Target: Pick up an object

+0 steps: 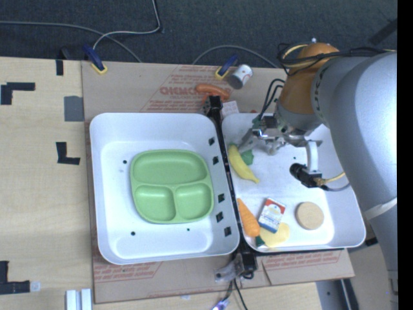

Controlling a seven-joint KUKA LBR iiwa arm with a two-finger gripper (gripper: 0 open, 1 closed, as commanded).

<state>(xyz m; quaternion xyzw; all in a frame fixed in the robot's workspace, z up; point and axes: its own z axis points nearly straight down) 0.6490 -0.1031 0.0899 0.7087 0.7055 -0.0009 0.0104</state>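
On a wooden surface partly covered by cardboard sit two shallow white bins side by side, seen from above at a slant. The left bin holds a pale green divided plate with three compartments, lying flat near the bin's middle.

The right bin holds several small objects. A yellow banana lies against the bin's left wall, in its upper half, with a small green item touching its upper end. Lower down along the same wall lies an orange carrot, angled toward the near edge. Just beside the carrot on its right is a small red, white and blue carton, and a pale yellow item lies just beneath the carton. A round tan biscuit-like disc rests apart from these, toward the bin's right side.

The grey arm with its orange band reaches in from the right over the upper part of the right bin. Its claw hangs low just above and to the right of the banana's upper end. Whether the claw is spread or closed cannot be told at this angle, and nothing is visibly held in it.

Behind the bins, on the cardboard, lie a red-orange sausage-shaped item and a small grey cylinder.
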